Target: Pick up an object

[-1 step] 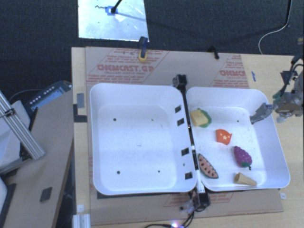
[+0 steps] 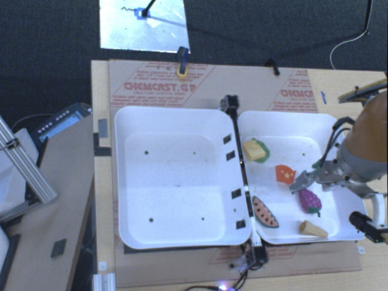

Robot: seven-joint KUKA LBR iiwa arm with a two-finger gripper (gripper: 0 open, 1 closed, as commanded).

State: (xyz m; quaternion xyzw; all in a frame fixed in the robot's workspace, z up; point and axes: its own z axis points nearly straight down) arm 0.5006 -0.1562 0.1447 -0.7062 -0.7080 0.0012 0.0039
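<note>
So far nothing lifted | gripper (image 2: pixel 301 183) low in right bin (image 2: pixel 285 131), fingers seemingly apart, empty | purple grapes (image 2: pixel 310 200) just beside it, resting near bin's front edge | grasp, lift remain

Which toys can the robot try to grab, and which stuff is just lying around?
For the job:
- pincer
- purple grapes
- orange piece
- yellow and green piece
- watermelon slice
- tan wedge
- right bin

Just lying about:
- left bin
- yellow clip
- shiny sheet
</note>
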